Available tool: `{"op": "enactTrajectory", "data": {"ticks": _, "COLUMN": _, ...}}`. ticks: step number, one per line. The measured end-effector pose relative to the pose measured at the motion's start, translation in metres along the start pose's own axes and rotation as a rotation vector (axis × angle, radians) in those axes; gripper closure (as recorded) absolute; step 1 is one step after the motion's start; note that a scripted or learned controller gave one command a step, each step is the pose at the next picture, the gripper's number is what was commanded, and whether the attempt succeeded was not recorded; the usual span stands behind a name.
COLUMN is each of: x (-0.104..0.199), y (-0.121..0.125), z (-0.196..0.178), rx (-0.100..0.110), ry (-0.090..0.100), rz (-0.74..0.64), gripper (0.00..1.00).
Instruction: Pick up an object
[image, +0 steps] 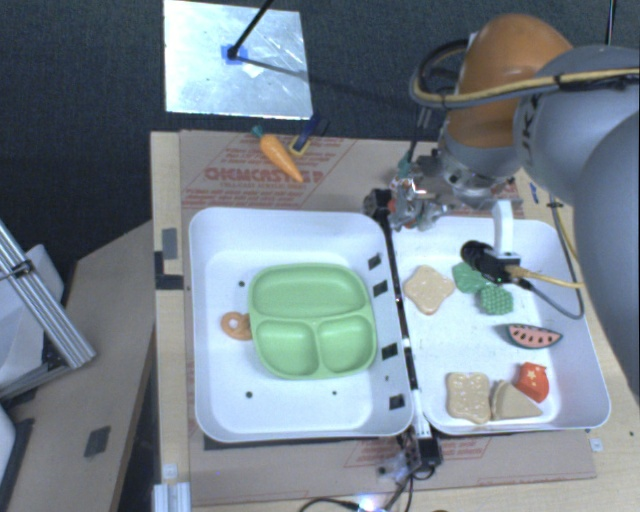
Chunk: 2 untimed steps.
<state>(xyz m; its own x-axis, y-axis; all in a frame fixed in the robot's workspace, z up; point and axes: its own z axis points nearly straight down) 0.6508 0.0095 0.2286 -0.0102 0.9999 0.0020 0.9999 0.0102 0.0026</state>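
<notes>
My gripper (405, 207) hangs over the back left corner of the right bin (575, 300), close to the divider between the bins. Nothing shows between its tips. In that bin lie a tan bread-shaped piece (428, 289), a green leafy toy (484, 289), a watermelon slice (533, 336), a red strawberry-like toy (532, 381), a slice of toast (467, 396) and a pale wedge (514, 403). The tan piece is the nearest to the gripper, a little in front of it.
The left bin (215, 260) holds a green divided plate (310, 320) and a small orange ring (237, 326). A toy carrot (280, 157) lies on the cardboard behind the bins, below a silver sheet (238, 60). The grey arm (580, 130) looms over the right bin's back right.
</notes>
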Motion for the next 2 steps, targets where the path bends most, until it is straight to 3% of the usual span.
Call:
{"op": "enactTrajectory", "data": {"ticks": 1, "x": 0.034, "y": -0.007, "z": 0.014, "rx": 0.001, "ry": -0.001, "rz": 0.002, "gripper": 1.00}}
{"op": "enactTrajectory", "data": {"ticks": 2, "x": 0.030, "y": 0.003, "z": 0.001, "rx": -0.001, "ry": -0.002, "rz": 0.003, "gripper": 1.00}}
